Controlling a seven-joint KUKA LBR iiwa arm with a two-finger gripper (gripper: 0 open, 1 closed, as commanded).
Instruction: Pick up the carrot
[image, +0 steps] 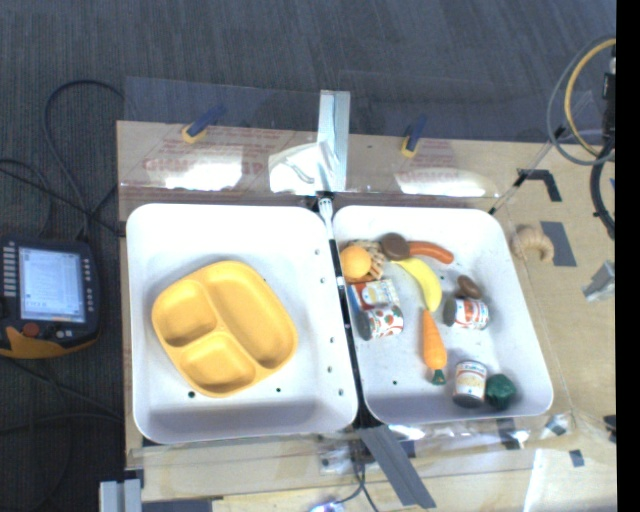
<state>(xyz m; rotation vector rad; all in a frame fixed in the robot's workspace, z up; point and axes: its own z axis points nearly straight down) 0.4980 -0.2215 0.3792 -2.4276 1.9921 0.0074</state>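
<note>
The carrot (432, 345) is orange with a green stem end and lies lengthwise in the right bin (520, 330), near its middle. Its tip points toward the banana (423, 280). A small can (466, 314) sits just to its right, and another can (470, 382) stands near its stem end.
The right bin also holds an orange (356, 262), a red sausage (430, 252), a labelled can (381, 320) and a green broccoli piece (501, 390). A yellow divided tray (222, 325) lies in the left bin (150, 240). A teach pendant (48, 295) rests at the far left.
</note>
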